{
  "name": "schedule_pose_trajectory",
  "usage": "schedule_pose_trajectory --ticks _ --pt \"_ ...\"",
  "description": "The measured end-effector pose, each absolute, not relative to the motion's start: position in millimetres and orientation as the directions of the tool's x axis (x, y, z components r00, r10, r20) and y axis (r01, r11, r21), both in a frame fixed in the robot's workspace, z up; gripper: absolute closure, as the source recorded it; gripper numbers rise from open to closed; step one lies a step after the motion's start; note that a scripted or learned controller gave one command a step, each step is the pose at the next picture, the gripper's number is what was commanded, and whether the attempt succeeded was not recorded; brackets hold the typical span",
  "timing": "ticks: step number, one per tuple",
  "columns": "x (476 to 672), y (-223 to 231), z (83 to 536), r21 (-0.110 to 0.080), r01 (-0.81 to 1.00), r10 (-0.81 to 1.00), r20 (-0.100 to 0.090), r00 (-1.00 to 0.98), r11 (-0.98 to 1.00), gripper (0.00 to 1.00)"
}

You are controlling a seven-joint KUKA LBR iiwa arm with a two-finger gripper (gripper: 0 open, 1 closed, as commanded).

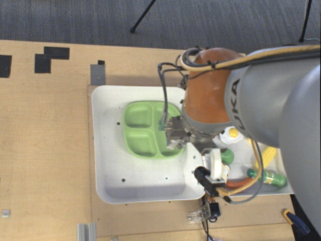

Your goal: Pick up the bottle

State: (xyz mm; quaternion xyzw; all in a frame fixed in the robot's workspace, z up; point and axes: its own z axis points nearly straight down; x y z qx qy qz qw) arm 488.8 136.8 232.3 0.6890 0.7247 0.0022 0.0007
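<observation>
Bin (108, 185): smooth white plastic, slight sheen. Divided tray (145, 129), bin's 12 o'clock: glossy green plastic. Bench (45, 149): matt pale wood/board. Arm (271, 99): satin grey shell, orange band (208, 92) semi-gloss. Floor (75, 9): rough grey carpet.

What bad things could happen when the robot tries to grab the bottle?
1. The gripper hangs over the green divided plate in the left bin, while the bottle lies in the other bin, so it might close on nothing or bump the plate.
2. The arm hides part of the bottle.
3. The bottle lies on its side among other toys, such as the corn, so it might roll or slip.
</observation>
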Motion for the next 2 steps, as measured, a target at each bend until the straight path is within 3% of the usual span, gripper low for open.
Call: schedule_pose_trajectory --ticks 1,2 --pt "489.7 137 243 0.006 0.999 0.999 0.003 -0.054 0.054 1.00" --pt "486.4 194 222 -0.001 0.938 0.938 0.001 0.347 -0.347 1.00"
